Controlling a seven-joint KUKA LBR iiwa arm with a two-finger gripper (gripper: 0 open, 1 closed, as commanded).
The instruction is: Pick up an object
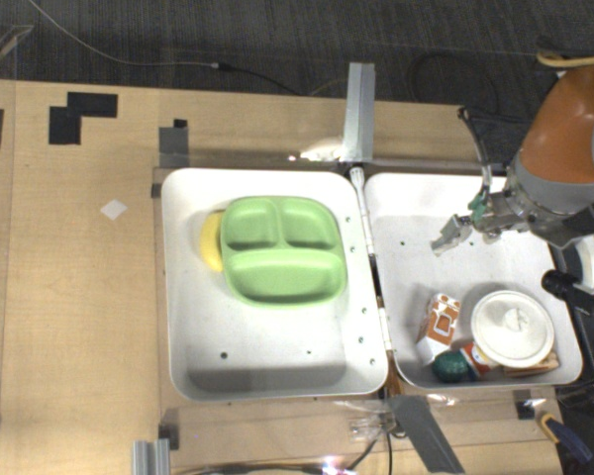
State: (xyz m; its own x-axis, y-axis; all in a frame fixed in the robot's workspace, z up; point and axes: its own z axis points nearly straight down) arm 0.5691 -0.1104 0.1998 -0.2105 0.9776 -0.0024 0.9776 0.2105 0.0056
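- Pale wood-grain worktop [69, 295], matt.
- Smooth white plastic bins [267, 364].
- Glossy green plastic tray [280, 248] at 9 o'clock.
- Dull metal end effector [445, 239].

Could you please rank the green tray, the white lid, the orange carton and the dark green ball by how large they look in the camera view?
Largest to smallest:
1. Green tray, by far the largest.
2. White lid.
3. Orange carton.
4. Dark green ball, close to the carton, so this order is unsure.
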